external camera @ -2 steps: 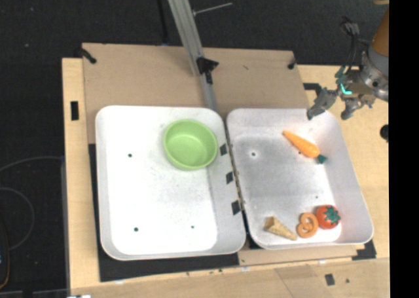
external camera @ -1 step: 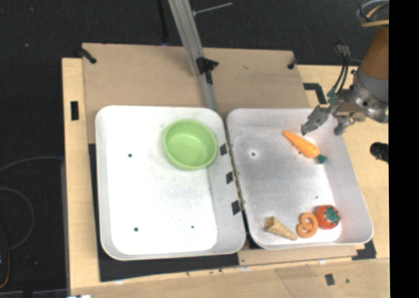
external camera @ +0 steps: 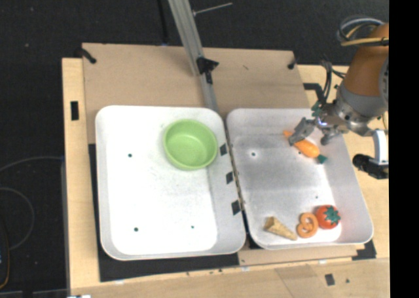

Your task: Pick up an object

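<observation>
— What's closest to the lens on your feed?

— The near edge of the right bin [external camera: 357,188]: a pale wedge [external camera: 279,228], an orange pretzel-like ring [external camera: 306,224] and a toy tomato [external camera: 327,217], clustered together. The green bowl [external camera: 190,145] sits in the left bin [external camera: 131,224].

— And the target?

— I'd say the orange carrot-like piece [external camera: 306,148], far side of the right bin. The tool [external camera: 313,134] sits right over it, fingers spread narrowly about it (whether they actually pinch it, I can't judge).

— How would you finish?

— Centre over the piece, close squarely, lift straight and slowly so it doesn't squirt out.

— Arm pose?

— It reaches in from the right, wrist angled down and leftward toward the bin.
</observation>
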`<state>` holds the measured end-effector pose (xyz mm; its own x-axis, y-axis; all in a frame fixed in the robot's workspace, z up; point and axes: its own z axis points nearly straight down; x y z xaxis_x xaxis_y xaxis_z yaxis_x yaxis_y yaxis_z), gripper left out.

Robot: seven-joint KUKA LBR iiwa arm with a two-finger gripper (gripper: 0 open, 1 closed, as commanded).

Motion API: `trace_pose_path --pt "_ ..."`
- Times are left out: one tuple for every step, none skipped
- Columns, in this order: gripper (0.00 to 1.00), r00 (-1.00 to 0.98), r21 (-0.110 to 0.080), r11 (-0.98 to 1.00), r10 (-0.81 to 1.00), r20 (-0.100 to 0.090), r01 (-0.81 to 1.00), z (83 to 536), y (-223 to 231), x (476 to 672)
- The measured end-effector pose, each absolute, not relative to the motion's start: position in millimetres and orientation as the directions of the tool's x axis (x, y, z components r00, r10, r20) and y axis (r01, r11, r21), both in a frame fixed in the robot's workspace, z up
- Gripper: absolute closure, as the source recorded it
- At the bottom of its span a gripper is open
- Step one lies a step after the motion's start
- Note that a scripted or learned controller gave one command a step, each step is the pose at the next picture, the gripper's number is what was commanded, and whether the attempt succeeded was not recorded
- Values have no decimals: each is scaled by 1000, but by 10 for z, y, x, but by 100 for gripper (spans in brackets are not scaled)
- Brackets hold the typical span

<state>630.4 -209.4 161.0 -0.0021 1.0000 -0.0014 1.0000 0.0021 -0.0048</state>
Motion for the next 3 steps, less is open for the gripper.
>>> trace_pose_path --pt "0 -2 12 2 1000 -12 1000 1133 -2052 6319" --pt "100 -2 20 2 1000 -13 1000 1275 -2059 6339" --pt "100 0 6 0 1000 -1 1000 1809 -2027 6259"
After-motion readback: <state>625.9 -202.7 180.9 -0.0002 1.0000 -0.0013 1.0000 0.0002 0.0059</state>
